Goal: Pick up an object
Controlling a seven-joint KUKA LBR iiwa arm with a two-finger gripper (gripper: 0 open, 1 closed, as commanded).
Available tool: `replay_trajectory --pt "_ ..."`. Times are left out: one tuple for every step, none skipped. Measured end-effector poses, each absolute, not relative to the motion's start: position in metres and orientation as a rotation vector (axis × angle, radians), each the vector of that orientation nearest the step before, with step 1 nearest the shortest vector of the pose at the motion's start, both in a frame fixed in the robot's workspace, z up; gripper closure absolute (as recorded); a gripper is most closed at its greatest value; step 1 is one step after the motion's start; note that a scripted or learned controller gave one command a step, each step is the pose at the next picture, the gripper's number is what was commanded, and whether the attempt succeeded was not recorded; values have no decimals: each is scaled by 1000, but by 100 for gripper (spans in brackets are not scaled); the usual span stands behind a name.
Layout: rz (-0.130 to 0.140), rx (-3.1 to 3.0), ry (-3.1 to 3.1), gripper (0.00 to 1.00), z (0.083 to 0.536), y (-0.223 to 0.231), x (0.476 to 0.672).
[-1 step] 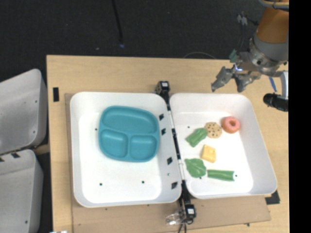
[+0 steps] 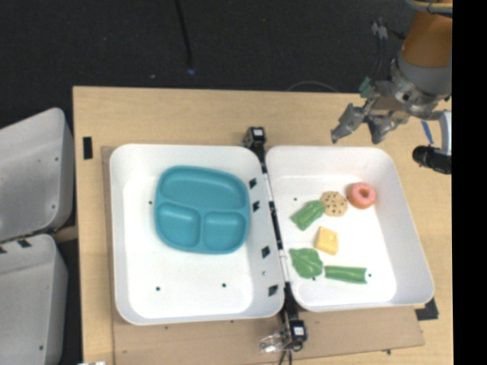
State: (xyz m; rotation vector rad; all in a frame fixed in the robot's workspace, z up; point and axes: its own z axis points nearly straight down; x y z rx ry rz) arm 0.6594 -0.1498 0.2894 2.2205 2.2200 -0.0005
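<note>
Above the far edge of the right bin [image 2: 407, 226], the gripper [image 2: 364, 126] is hanging with its two fingers spread apart and nothing between them. Toy food is lying loose in that bin: a pink doughnut [image 2: 361, 195] toward the far right, a round cookie [image 2: 333, 202] just beside it, a green pod [image 2: 307, 214] touching the cookie's left side, a yellow wedge [image 2: 327, 240] nearer, then a green leaf piece [image 2: 306, 262] and a green bean [image 2: 345, 274] along the near side. All are looking small, light and probably rigid plastic, so slipping is likelier than crushing. The doughnut is sitting clearest of its neighbours, and I am judging it the easiest target: fingers closing across its outer rim. The left bin [image 2: 129, 280] is holding a teal divided tray [image 2: 202, 208].
</note>
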Motion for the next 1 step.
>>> replay_trajectory --pt "-5 2222 2221 0 247 -150 660"
